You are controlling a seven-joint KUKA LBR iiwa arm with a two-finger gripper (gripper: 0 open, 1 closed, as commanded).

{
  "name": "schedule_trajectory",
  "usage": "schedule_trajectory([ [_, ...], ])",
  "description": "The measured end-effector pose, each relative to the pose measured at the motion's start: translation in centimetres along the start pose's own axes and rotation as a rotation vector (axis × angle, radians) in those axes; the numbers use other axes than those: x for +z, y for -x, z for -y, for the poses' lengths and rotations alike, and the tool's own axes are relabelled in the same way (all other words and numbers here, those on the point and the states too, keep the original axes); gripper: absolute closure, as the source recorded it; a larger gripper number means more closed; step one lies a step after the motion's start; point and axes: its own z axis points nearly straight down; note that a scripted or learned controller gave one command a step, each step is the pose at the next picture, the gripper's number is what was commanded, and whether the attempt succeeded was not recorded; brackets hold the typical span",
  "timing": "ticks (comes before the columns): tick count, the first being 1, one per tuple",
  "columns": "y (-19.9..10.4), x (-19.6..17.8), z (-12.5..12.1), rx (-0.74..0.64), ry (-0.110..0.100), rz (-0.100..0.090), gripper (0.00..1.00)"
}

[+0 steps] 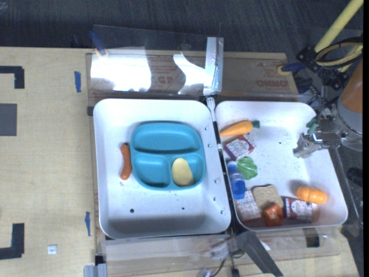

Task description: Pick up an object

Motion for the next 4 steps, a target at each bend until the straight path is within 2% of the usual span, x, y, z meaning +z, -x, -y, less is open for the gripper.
schedule_trajectory([
  [1,-5.4,8.2,-0.9,-0.117,-0.005,-0.001,0.00],
  [2,-5.0,12.5,-13.1,-0.195,-0.024,-0.001,0.00],
  [3,-11.1,2.0,-14.0,-0.191,0.015,0.002,0.00],
  [4,-9.0,2.7,-11.0,-0.320,0.001,0.002,0.00],
])
